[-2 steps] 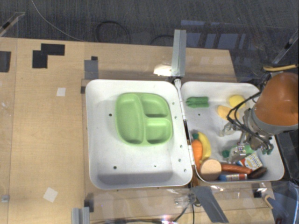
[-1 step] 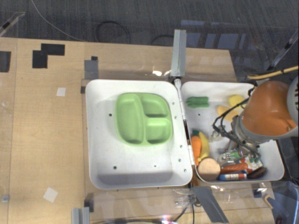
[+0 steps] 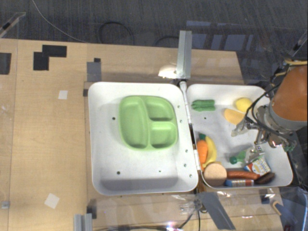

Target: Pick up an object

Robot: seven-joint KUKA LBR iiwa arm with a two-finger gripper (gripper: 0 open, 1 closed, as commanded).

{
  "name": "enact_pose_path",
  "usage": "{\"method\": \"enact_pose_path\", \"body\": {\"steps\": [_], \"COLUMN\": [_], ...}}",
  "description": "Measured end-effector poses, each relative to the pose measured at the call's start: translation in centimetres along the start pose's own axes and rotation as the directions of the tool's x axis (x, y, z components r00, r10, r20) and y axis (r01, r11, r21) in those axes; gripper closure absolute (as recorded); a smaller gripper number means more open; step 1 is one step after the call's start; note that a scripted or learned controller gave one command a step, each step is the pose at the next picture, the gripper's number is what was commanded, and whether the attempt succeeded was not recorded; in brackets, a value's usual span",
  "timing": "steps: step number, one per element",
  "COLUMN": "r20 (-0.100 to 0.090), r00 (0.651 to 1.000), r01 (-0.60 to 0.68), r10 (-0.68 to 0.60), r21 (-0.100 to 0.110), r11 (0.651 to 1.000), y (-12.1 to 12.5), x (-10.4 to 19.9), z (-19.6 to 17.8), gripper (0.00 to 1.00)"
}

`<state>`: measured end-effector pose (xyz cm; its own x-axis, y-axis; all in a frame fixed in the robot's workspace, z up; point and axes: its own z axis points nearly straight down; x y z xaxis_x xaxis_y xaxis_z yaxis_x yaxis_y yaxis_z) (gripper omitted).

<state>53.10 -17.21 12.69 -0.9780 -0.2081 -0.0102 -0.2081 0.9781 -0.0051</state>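
Observation:
My gripper (image 3: 253, 134) hangs over the right part of the right bin (image 3: 216, 91), under the arm's orange band (image 3: 291, 96). Just left of it lie a yellow lemon (image 3: 243, 103) and an orange-yellow wedge (image 3: 233, 115). Below it are a small green piece (image 3: 237, 157) and a white printed packet (image 3: 260, 165). A green pickle-like item (image 3: 202, 105) rests near the bin's back left. Along the left wall lie a carrot (image 3: 202, 151) and a banana (image 3: 211, 151). At the front are a tan round bun (image 3: 215, 172) and a red sausage (image 3: 240, 174).
The left bin (image 3: 103, 129) holds a green divided plate (image 3: 147, 122). A metal post (image 3: 184, 54) stands behind the seam between the bins. Black cables run around the arm's wrist at the right edge.

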Motion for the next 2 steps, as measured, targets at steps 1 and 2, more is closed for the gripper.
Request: {"method": "enact_pose_path", "body": {"steps": [1,2], "r20": [0.004,0.005], "r00": [1.000,0.999], "r01": [0.027,-0.038], "r10": [-0.027,0.038], "r21": [0.000,-0.003], "r11": [1.000,0.999], "y": [1.0,6.8], "x": [-5.1,-8.2], "z": [3.8,3.8], "gripper": [0.00,0.00]}}
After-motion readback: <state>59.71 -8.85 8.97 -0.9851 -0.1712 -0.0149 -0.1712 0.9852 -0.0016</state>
